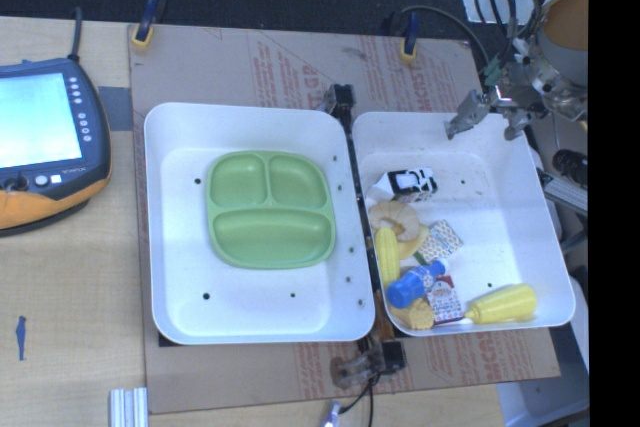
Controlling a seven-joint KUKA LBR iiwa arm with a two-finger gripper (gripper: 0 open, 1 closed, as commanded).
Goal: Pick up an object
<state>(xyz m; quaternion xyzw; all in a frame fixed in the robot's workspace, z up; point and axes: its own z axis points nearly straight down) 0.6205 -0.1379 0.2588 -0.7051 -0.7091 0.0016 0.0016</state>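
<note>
The right bin (500,177) holds several small items toward its front left: a black and white toy (412,182), a yellow corn cob (387,255), a blue toy (410,286), a patterned packet (441,241) and a yellow oblong piece (503,304). My gripper (490,115) hangs over the bin's back right rim, well apart from these items. Its two fingers are spread and nothing is between them. The left bin (180,245) carries a green divided plate (270,209).
A tablet-like pendant (45,135) lies on the bench at far left. Clamps (146,23) hold the cardboard sheet at the back. Cables and the arm's wrist (545,35) crowd the upper right corner. A latch (340,99) sits between the bins.
</note>
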